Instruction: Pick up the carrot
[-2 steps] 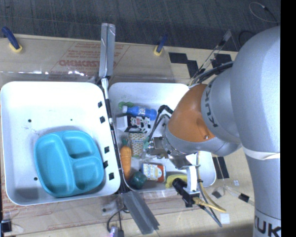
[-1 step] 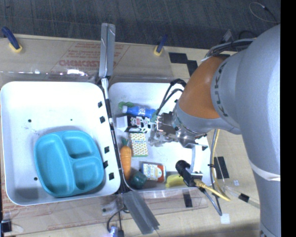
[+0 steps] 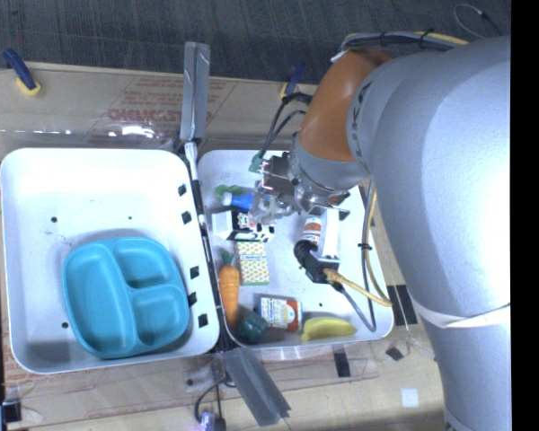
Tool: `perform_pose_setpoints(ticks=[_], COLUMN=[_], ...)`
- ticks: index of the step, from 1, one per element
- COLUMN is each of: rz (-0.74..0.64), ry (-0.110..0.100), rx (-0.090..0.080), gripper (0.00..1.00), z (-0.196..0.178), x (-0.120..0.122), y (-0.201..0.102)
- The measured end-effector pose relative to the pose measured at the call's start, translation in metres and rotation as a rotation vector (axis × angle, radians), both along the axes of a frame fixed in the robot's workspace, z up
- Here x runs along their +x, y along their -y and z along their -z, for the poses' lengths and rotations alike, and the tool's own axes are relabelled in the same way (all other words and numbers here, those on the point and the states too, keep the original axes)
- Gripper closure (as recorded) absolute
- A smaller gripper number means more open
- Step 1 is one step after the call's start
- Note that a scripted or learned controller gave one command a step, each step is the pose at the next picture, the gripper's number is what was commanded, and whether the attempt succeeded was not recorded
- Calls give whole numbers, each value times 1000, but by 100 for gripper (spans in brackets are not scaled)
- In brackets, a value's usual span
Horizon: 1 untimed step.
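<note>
The orange carrot (image 3: 229, 292) lies lengthwise along the left wall of the right bin (image 3: 377, 317), its green top end toward the front. My gripper (image 3: 262, 206) hangs over the back half of that bin, above a blue and green item, well behind the carrot and a little to its right. The bulky grey arm with its orange band covers the bin's right side and hides the fingers.
In the right bin, a patterned card (image 3: 253, 262), a small red-labelled box (image 3: 279, 312), a yellow banana (image 3: 328, 328), a dark green item (image 3: 252, 328) and a red and white bottle (image 3: 312, 232) lie near the carrot. The left bin (image 3: 36, 187) holds a blue divided tray (image 3: 126, 296).
</note>
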<state>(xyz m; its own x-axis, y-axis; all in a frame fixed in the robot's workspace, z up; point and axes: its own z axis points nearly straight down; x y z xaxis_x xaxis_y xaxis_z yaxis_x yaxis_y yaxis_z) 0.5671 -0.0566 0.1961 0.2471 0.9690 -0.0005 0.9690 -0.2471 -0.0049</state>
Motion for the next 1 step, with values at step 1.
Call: perform_pose_setpoints(ticks=[1], rz=[-1], ry=[-1], rx=[0], gripper=[0], z=[0], x=[0], y=[0])
